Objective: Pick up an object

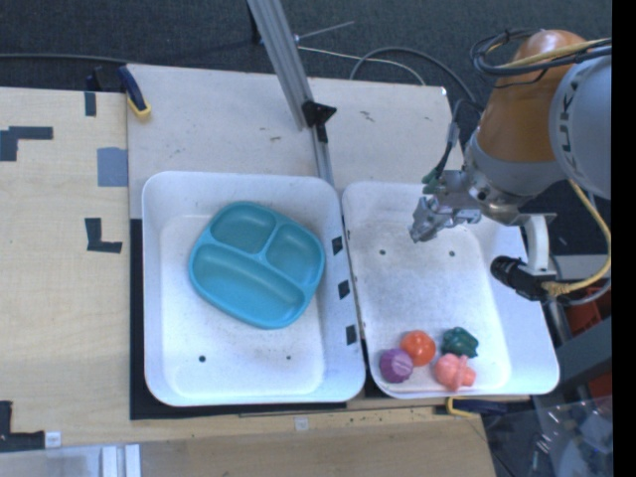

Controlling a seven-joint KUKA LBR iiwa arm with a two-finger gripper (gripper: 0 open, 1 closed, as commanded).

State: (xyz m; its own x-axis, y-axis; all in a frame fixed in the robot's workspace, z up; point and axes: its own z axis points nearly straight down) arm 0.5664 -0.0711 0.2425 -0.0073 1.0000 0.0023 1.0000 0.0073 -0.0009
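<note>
Several small toy foods lie at the near edge of the right bin (427, 286): an orange-red round piece (418, 346), a purple one (396, 367), a pink one (454, 372) and a dark green one (460, 342). My gripper (425, 226) hangs over the far part of the right bin, well away from those pieces. Nothing shows between its tips.
A blue divided plate (257, 263) lies in the left bin (169, 356). A slanted metal pole (281, 48) rises behind the bins. Cables and a black fitting (517, 273) sit along the right bin's right side.
</note>
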